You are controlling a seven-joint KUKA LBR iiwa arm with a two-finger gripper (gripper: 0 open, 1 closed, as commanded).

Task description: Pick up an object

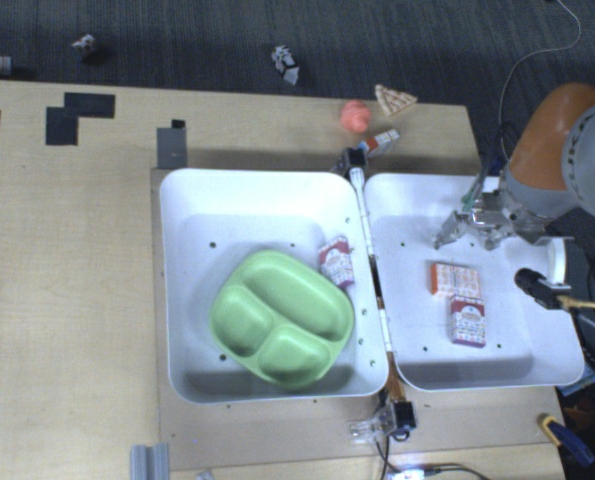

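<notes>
Nearby, green tray [282, 315], sachet [336, 262], perhaps two cartons [454, 279].

I've got one fixed camera on this, mounted above the bench [67, 298] and looking down at a slant. It sits far enough back that both white bins fit whole: the left bin [182, 268] and the right bin [417, 198], side by side in the lower middle of my view. The tilt faces the far side, so a strip of dark carpet [227, 18] runs along the top beyond the bench edge. The arm [567, 158] comes in from my right side, cropped by the frame.
</notes>
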